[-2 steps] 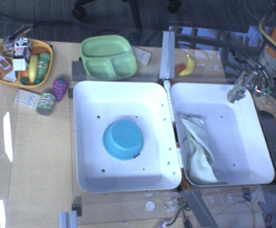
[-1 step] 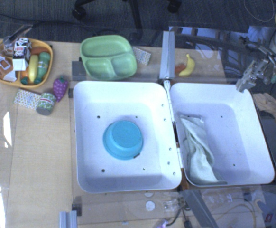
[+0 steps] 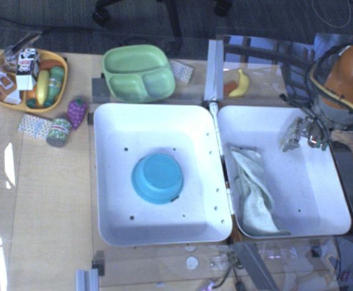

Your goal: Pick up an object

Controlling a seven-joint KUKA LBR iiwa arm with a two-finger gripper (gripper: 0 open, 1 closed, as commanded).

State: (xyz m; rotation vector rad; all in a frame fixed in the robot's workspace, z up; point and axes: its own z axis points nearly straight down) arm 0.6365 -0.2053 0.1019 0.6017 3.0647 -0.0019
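A blue bowl sits upside down in the middle of the left bin. A crumpled pale green-white cloth lies along the left side of the right bin. My gripper hangs over the upper right part of the right bin, up and to the right of the cloth and apart from it. Nothing shows between its fingers. The orange-banded arm reaches in from the right edge.
A green divided plate lies behind the left bin. A yellow banana rests behind the right bin. At far left stand a yellow bowl of toy food, a purple grape toy and a small can.
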